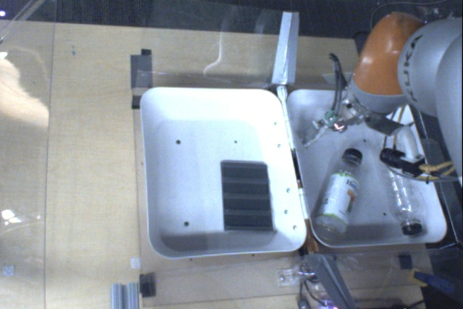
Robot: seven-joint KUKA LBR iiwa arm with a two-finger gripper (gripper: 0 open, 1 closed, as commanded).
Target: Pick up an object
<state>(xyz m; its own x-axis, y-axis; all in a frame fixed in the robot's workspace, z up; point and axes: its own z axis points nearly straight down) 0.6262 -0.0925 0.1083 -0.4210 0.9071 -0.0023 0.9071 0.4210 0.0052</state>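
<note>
So the counter [87,155] has two bins side by side, touching along one edge. Left bin [166,155] has a ridged block [247,195] sitting toward its 5 o'clock corner. Right bin [311,177] holds a bottle [338,195] lying near 7 o'clock, cap end pointing to 12, and another bottle [402,202] over at 4 o'clock. The tool [329,125] hangs over that bin's 11 o'clock part.
</note>
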